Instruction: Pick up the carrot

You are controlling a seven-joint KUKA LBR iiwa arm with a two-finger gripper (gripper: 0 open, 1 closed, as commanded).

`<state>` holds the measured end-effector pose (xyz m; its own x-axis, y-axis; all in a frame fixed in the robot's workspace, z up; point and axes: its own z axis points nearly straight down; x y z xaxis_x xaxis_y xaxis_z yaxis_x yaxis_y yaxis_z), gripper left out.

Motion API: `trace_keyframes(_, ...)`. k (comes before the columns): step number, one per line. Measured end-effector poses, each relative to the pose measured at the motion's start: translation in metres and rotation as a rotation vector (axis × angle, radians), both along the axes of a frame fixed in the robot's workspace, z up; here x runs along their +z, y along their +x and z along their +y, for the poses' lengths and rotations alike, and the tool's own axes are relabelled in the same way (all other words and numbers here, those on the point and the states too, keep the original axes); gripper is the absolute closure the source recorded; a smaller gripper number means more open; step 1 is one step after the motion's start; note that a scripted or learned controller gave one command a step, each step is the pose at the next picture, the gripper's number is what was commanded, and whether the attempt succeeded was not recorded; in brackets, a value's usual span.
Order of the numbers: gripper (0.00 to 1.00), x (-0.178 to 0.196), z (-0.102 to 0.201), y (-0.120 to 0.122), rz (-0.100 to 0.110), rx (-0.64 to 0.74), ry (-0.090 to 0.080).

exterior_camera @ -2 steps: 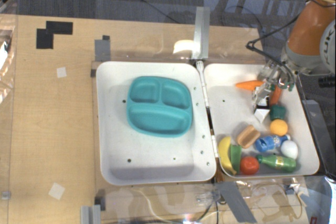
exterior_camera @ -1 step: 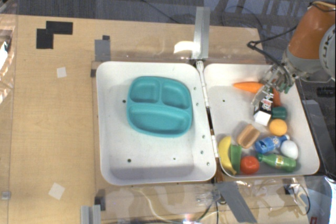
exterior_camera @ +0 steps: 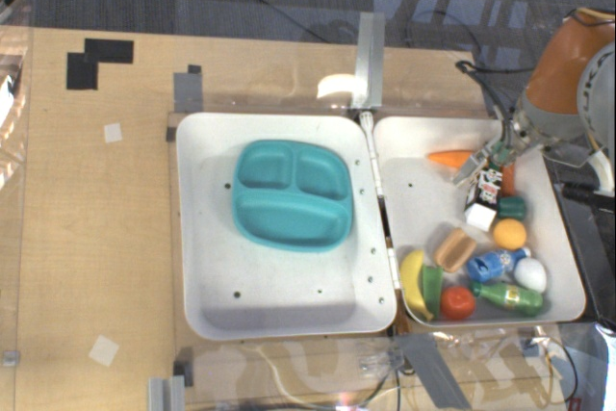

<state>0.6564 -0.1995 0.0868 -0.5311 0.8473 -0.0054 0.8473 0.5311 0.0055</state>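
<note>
Right beside carrot point(exterior_camera: 449, 159), hand point(exterior_camera: 484, 161) grip unclear, toy food point(exterior_camera: 481, 265) crowded below

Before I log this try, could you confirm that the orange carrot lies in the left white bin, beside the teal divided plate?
Not quite: the camera view shows the orange carrot in the right white bin, near its top edge. The teal divided plate sits alone in the left white bin.

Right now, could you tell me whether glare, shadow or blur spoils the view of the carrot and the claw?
In the camera view the carrot is sharp and evenly lit; the claw beside it is small and cluttered, hard to read; a bright glare patch lies on the bench above the left bin, whose lower part is in soft shadow.
</note>
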Motion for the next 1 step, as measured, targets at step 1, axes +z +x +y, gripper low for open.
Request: trace_keyframes(1,0.0,0.0006,0.0042,0.0118,0.014,-0.13,0.003)
